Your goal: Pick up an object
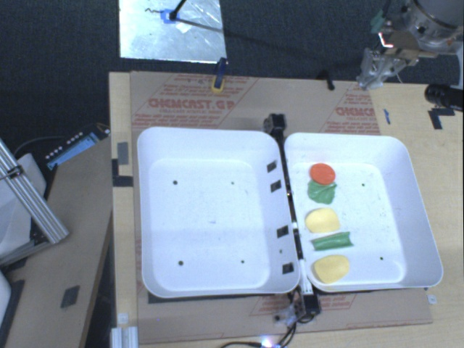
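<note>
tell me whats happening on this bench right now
A grey robot arm is set to pick up an object. Its gripper hangs above the bench, beyond the far edge of the right bin, holding nothing that can be seen. In that bin five items lie in a row along its left side: an orange disc, a green piece, a yellow piece, a green strip and another yellow piece.

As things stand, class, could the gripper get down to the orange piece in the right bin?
Probably yes. The gripper hangs beyond the right bin, and the orange piece lies uncovered, touching only the green piece beside it.
</note>
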`<state>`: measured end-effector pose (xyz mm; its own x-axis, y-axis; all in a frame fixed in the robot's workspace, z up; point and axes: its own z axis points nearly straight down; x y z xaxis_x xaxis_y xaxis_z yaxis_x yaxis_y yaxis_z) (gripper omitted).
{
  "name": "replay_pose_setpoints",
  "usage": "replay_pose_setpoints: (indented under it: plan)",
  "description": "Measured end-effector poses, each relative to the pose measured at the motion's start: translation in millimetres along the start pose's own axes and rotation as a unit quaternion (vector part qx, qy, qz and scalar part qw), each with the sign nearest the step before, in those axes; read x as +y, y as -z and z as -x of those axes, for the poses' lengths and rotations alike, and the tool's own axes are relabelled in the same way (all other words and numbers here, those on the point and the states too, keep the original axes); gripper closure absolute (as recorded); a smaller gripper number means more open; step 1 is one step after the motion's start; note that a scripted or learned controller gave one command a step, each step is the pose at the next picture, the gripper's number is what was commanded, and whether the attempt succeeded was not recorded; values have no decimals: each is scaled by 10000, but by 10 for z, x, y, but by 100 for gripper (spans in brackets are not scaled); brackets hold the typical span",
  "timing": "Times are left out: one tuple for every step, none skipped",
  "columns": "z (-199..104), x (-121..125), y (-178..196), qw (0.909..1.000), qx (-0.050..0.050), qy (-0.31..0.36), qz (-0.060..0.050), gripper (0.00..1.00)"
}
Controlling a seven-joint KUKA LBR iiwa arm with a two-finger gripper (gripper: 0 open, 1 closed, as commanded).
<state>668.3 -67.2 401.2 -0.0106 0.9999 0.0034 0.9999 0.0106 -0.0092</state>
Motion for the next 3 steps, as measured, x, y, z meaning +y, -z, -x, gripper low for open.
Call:
replay_pose_setpoints:
  plan:
    - [-92,-9,1225,9999,-25,-20,128,100]
    - [-984,5,-193,10000,-1,10,-8,100]
    - [-1074,-4,1396,9999,-11,-19,147,100]
